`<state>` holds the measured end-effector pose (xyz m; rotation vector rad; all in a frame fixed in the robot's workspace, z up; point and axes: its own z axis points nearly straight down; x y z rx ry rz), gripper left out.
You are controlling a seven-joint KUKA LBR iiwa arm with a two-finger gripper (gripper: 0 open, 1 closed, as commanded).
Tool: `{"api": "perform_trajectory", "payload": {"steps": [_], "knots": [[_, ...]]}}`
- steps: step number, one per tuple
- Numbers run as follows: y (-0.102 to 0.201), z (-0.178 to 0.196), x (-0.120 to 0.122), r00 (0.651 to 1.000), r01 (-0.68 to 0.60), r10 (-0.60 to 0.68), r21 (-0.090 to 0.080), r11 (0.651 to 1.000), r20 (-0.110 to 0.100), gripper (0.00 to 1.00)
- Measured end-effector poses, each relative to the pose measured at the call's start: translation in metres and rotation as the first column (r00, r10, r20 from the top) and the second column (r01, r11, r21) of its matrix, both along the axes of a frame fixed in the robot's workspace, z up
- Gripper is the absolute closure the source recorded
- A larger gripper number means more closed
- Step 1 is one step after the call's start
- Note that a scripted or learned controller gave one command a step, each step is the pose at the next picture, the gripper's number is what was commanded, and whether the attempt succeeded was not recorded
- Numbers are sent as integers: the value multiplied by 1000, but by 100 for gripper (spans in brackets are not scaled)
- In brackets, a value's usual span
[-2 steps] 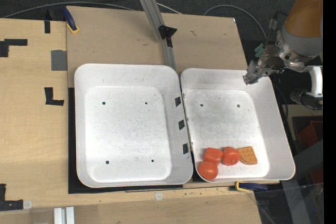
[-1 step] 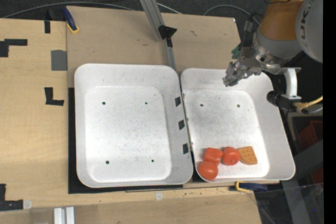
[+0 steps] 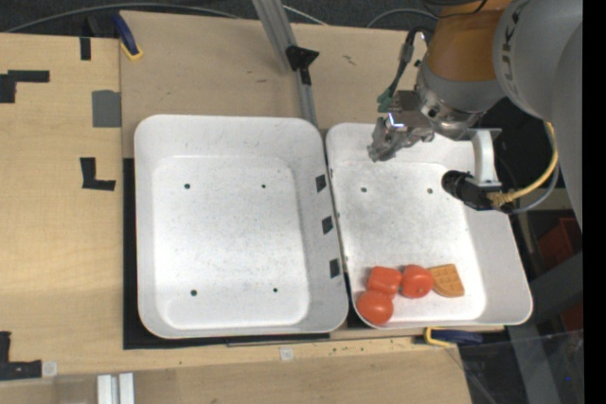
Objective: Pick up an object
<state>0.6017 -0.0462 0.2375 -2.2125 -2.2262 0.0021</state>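
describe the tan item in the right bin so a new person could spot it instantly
Find the right bin, the one under the gripper. At its near edge lies a small cluster of objects. The tan waffle-textured piece sits at the cluster's right end, flat and golden, while the three red round pieces beside it are tomato-like.
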Motion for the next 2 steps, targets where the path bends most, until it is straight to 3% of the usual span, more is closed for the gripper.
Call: {"api": "perform_trajectory", "payload": {"steps": [2], "knots": [[102, -13, 3, 1000, 0, 0, -1, 1000, 1, 100]]}}
